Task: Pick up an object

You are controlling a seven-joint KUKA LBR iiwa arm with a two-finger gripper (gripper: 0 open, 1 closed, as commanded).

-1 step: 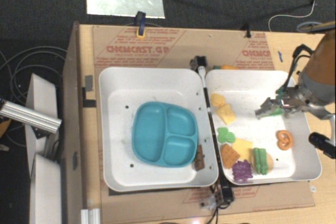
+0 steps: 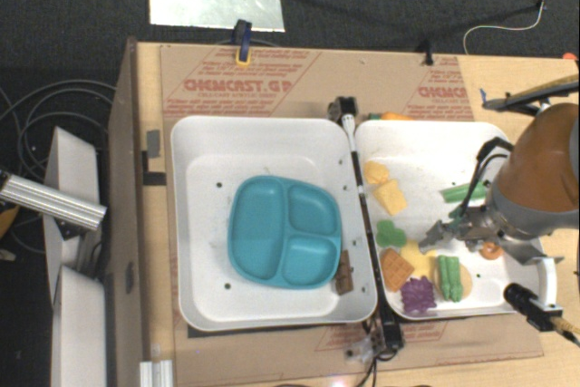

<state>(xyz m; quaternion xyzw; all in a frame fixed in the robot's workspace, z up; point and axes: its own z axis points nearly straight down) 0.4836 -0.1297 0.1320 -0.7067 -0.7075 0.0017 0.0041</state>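
Nearest the camera, along the right bin's (image 2: 426,133) front edge, sits a purple grape cluster (image 2: 418,294), with a green ridged piece (image 2: 449,276) just beside it on the right. That green piece stands with its long axis running front to back, and a pale yellow round shape peeks from under it. Left of it a tan waffle-like square (image 2: 396,266) lies turned on its corner, close to the wall shared by the two bins. A dark brown piece (image 2: 344,272) sits at the left bin's (image 2: 204,195) front right, against the same divider.

Moving back, the pincer (image 2: 453,229) hovers over the middle of the right bin, above the green ridged piece; whether its jaws are apart or together I cannot tell from this slant. An orange ring (image 2: 490,252) shows just beside the wrist. A green leafy piece (image 2: 391,234) sits left of the pincer, and further back two yellow chunks (image 2: 384,186) lie near the divider. A long green pod (image 2: 467,191) points diagonally, low left to high right, partly under the arm.

The left bin carries a teal divided plate (image 2: 283,231) with open white floor all round it. The right bin is crowded at front and left, roomier towards its back.

Beyond the bins, the counter's (image 2: 272,72) cardboard reads "CHEMCAST" in red print, twice, the right one cut off by the arm.
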